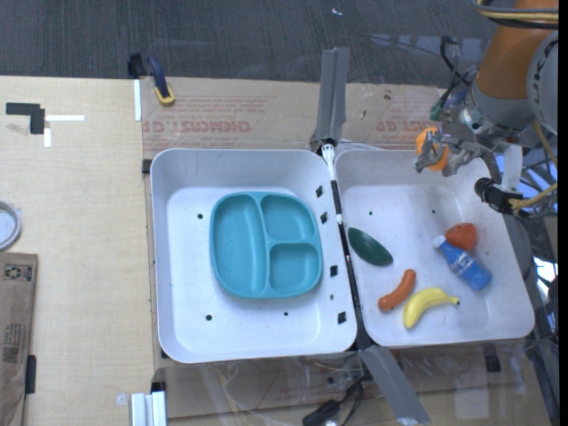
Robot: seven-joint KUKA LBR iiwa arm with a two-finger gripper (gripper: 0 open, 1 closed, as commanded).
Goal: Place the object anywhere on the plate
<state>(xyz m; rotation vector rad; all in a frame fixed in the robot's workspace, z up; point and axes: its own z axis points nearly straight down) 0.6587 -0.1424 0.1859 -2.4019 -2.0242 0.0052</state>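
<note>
My pincer (pixel 435 153) hovers over the right bin's (pixel 426 216) far rim, pinching a small orange object (pixel 428 138) between its fingers. It rides high to clear the divider. The teal plate (pixel 266 242) waits in the left bin (pixel 177 238), well apart.

You see a teal plate (pixel 266 244) with three compartments lying flat in the middle of the left bin (pixel 173 238), left of the frame's centre. A small orange object (pixel 429 142) sits between the fingers of the gripper (pixel 433 156) at the upper right of the frame, above the far edge of the right bin (pixel 510 327). You cannot tell what kind of thing it is; it is well apart from the plate.
</note>
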